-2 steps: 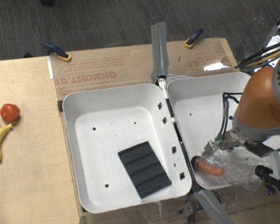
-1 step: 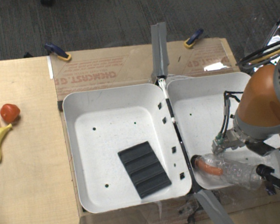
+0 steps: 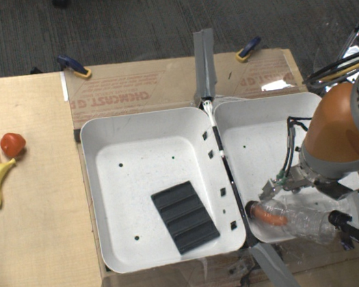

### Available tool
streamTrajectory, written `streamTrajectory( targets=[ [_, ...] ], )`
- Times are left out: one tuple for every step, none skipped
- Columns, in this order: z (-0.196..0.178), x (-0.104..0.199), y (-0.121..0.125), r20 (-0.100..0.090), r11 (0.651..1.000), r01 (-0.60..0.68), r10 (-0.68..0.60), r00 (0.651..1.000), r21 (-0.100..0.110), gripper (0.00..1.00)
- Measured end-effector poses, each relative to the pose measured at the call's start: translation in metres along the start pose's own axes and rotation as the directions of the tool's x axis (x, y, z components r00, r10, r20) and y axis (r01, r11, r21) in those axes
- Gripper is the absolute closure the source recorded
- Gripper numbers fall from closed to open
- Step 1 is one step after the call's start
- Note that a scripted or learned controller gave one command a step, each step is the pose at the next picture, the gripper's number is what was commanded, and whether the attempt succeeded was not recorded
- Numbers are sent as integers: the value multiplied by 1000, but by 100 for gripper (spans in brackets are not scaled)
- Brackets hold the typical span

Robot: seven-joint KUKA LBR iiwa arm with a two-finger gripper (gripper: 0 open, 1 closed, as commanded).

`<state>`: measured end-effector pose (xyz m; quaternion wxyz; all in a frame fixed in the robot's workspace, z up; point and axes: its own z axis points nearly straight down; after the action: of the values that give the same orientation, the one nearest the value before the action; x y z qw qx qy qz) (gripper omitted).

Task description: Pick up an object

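The arm is low in the right bin [image 3: 331, 96], gripper [image 3: 283, 183] just above a clear bottle [image 3: 294, 216] near the front wall; I cannot tell the finger state. It seems mid-approach; next comes closing squarely on the bottle

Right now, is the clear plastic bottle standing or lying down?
Lying down: the clear plastic bottle rests on its side in the right bin.

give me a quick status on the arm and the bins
Gripper low in right bin, over clear plastic bottle; grasp unclear. Dark ridged block in left bin.
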<state>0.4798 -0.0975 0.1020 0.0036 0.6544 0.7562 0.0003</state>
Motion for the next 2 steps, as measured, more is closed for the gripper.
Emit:
streamTrajectory(
  targets=[
    [11,-12,61,-4,1000,6,-6,1000,8,0],
    [11,-6,-4,-6,999,39,-39,999,7,0]
  ],
)
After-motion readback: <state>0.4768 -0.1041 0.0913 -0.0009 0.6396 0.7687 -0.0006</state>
